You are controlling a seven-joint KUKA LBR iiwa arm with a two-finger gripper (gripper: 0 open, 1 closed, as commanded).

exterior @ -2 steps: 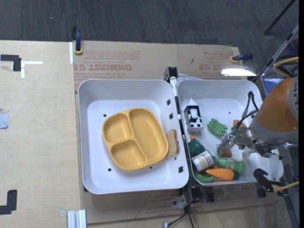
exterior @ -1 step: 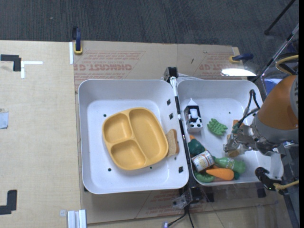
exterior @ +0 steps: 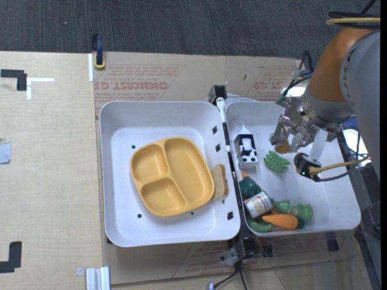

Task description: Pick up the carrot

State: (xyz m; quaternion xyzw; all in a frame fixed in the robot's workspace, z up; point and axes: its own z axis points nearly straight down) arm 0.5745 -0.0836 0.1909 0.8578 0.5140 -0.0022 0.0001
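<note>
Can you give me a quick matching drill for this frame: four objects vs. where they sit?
Things:
1. orange toy carrot
2. yellow three-compartment plastic plate
3. black-and-white cow-print carton
4. ridged light-green toy

Places:
A. left bin
B. right bin, near front edge
C. right bin, below the pincer
D. right bin, by the divider

Pairs: 1-B, 2-A, 3-D, 4-C

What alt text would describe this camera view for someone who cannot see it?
A grey and orange robot arm's gripper hangs over the right white bin, far from the orange carrot lying among toy foods at its front edge. The left bin holds a yellow divided plate.
</note>
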